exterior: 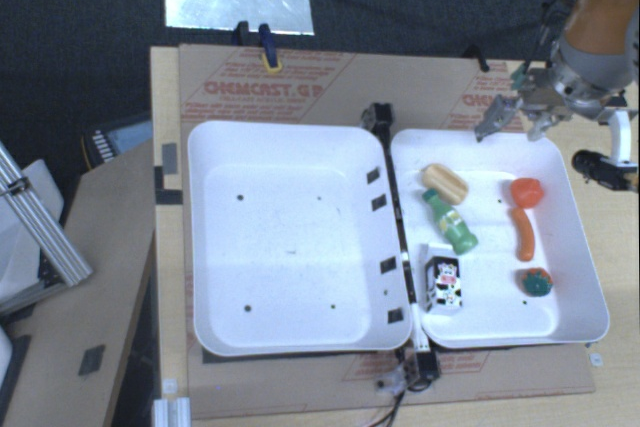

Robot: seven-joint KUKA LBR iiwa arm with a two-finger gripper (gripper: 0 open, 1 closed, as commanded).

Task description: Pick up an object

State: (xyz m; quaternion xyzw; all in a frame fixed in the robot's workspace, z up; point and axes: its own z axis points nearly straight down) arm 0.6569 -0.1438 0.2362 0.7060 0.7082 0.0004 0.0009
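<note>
Approach step: gripper (516, 118) hangs spread, nothing between fingers, over right bin (575, 260) rim at 12 o'clock. Nearest target, bread roll (445, 182), at 7 o'clock from it (green bottle (452, 224) touching). Next: descend, centre, close.

The arm (602, 10) reaches in above the right bin's (575, 315) far rim, its end effector (512, 120) hanging with both fingers spread apart, gripping nothing, over that bin's back edge.

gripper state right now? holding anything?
Gripper: open, holding nothing, above the far edge of the right bin.
</note>
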